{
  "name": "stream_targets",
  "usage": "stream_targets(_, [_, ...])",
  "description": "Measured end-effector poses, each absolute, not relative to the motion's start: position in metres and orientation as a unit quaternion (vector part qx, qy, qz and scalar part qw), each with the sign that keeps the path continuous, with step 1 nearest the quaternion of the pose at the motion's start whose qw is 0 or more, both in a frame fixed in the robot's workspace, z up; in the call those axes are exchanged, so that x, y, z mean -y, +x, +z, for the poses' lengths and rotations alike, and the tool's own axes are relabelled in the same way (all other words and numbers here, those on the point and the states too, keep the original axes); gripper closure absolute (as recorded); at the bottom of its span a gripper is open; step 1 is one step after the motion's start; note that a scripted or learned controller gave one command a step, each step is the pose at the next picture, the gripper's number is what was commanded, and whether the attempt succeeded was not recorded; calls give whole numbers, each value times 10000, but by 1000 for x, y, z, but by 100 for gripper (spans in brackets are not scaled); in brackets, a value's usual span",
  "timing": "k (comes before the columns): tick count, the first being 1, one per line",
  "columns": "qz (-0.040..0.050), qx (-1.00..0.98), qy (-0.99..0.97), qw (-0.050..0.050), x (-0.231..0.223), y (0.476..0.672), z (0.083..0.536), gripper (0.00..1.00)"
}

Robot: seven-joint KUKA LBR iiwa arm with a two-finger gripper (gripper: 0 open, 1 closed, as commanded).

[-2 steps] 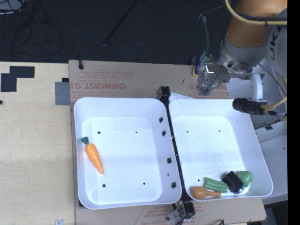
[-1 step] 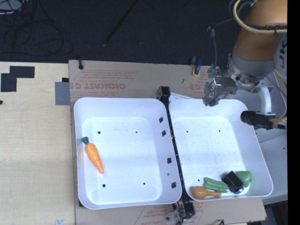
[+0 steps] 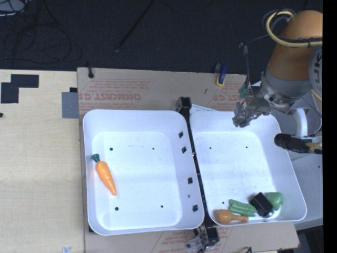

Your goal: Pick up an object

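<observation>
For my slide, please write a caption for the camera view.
Gripper above the right bin's far edge; toy carrot in the left bin.

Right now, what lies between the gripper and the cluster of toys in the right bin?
In the camera view, bare white bin floor separates the gripper from the black block and green toys.

1 grey KUKA arm (image 3: pixel 295 67) enters from right side of camera view, upper part. Large orange band (image 3: pixel 300 36) sits above wrist, yellow cable loop (image 3: pixel 276 22) beside it. Wrist bends down and toward left. Dark metal 2-finger gripper (image 3: pixel 241 121) hangs at arm's end, pointing down-left. Gripper small and dark against background, details blurred.
</observation>
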State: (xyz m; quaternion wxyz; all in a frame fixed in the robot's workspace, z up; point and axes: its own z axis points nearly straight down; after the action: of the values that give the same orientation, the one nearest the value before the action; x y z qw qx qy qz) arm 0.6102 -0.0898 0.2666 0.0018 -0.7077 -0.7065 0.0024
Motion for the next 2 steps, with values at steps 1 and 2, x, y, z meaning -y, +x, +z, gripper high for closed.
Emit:
stream_targets(1, [-7, 7082, -7060, -5, 56, 610, 311, 100])
stream_targets(2, [20, 7063, -7079, 9, 89, 617, 290, 100])
